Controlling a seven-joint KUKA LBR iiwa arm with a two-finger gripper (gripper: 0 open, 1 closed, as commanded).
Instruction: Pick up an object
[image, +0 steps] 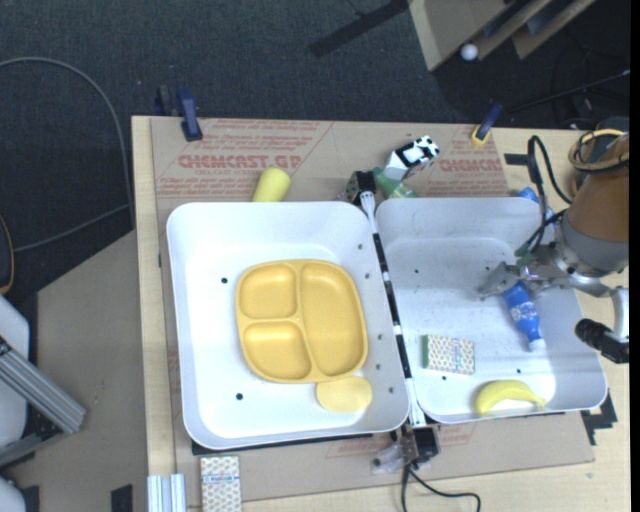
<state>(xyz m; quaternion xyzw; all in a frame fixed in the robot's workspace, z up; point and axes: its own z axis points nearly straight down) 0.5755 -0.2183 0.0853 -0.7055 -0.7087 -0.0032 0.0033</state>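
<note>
At frame right, the gripper (512, 277) hangs over the blue bottle (522, 312); its grasp state cannot be told.

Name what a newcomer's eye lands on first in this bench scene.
The big yellow three-compartment plastic plate lies in the middle of the left white bin. In the right white bin, the gripper is above a blue bottle, with a yellow banana near the front edge.
</note>
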